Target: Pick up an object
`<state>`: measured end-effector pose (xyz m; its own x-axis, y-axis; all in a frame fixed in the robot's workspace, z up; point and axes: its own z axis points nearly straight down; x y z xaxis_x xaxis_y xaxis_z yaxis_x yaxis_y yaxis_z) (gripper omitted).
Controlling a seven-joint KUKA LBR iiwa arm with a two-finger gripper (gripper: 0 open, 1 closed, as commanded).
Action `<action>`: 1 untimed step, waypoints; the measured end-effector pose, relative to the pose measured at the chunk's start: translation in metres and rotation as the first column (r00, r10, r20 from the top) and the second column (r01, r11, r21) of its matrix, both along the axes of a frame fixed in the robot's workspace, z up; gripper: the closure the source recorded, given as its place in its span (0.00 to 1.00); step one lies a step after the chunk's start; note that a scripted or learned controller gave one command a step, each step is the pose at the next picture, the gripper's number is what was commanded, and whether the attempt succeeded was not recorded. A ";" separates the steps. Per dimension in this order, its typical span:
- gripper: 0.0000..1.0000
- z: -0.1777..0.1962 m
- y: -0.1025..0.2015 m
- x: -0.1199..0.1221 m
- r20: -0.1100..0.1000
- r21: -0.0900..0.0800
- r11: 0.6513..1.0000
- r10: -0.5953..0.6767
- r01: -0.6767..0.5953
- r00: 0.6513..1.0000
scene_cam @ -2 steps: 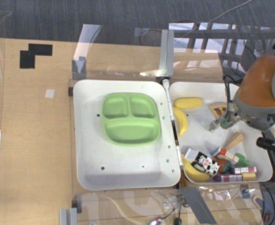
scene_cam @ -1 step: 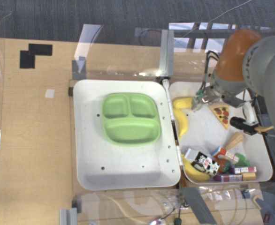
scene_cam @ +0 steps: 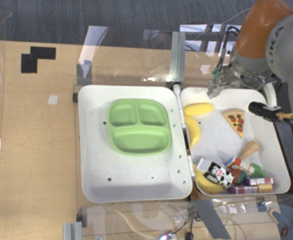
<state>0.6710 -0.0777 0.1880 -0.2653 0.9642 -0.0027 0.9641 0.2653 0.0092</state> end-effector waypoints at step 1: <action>1.00 -0.097 -0.015 -0.097 0.006 -0.004 0.980 0.198 -0.198 0.980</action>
